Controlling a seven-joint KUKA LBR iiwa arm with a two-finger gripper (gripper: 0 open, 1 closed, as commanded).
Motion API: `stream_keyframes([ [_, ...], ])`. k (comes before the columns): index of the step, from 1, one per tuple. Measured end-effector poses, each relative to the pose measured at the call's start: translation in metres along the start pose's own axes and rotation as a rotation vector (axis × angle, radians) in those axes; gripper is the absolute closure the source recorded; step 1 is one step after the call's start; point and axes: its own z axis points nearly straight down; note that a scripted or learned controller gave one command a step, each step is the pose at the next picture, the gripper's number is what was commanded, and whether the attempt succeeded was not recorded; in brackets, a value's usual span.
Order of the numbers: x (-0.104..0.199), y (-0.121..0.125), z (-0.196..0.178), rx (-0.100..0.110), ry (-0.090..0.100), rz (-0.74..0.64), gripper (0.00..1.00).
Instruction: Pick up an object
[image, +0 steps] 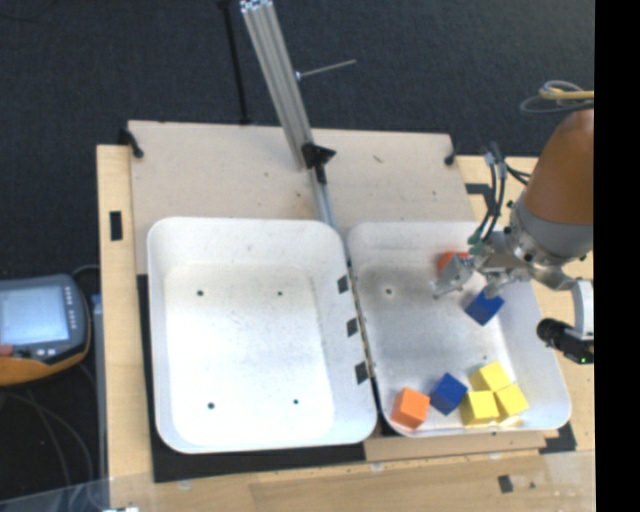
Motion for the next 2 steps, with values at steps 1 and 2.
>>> stream_keyframes([
  [1, -0.061, 0.014, 0.023, 0.003, -0.004, 0.001, 0.0],
  [2, -0.058, 0.087, 0.061, 0.001, -0.001, -0.007, 0.0],
])
